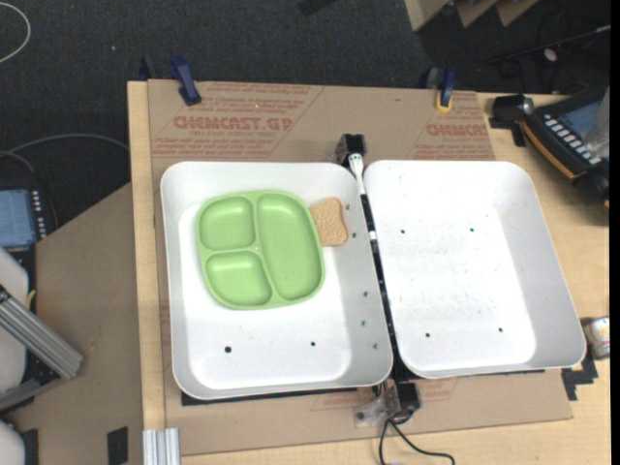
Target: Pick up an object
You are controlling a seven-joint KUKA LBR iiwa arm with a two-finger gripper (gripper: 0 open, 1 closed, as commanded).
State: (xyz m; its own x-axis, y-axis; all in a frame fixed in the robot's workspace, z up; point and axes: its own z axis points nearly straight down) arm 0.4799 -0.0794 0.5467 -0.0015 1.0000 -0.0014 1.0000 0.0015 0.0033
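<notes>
A light green divided plate (260,250) with three compartments lies in the left white bin (271,356), toward its back half. A small tan cracker-like piece (330,221) rests just right of the plate, touching its upper right rim, near the bin's back right corner. The right white bin (470,269) sits beside it, showing only small dark specks and screw marks.
Both bins rest on a brown cardboard sheet (242,114) held by blue and yellow clamps (184,78) at the back. A black clip (351,147) joins the bins at the back, and cables (402,434) trail at the front. A dark device (572,139) lies at the far right.
</notes>
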